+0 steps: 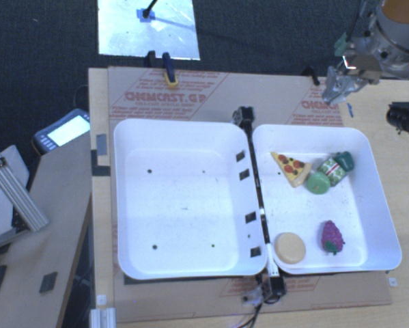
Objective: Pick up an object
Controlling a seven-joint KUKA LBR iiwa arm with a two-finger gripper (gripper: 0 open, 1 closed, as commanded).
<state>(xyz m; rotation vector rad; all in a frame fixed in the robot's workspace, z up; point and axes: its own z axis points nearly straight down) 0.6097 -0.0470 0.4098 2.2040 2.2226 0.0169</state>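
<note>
Camera view, lower right: I see a tan round cookie (pixel 290 247) and a purple grape bunch (pixel 332 237) lying apart in the right bin (pixel 378 203). Farther up, a pizza slice (pixel 291 167) sits beside a green round piece (pixel 317 183) touching a green can (pixel 336 168). My end effector (pixel 335 89) hovers beyond the bin's far rim, holding nothing; its opening I cannot tell. I'd target the isolated grapes, descending straight.

robot lab: bench (pixel 190 87) w/ two white bins (pixel 184 132), toy food, cables.
</note>
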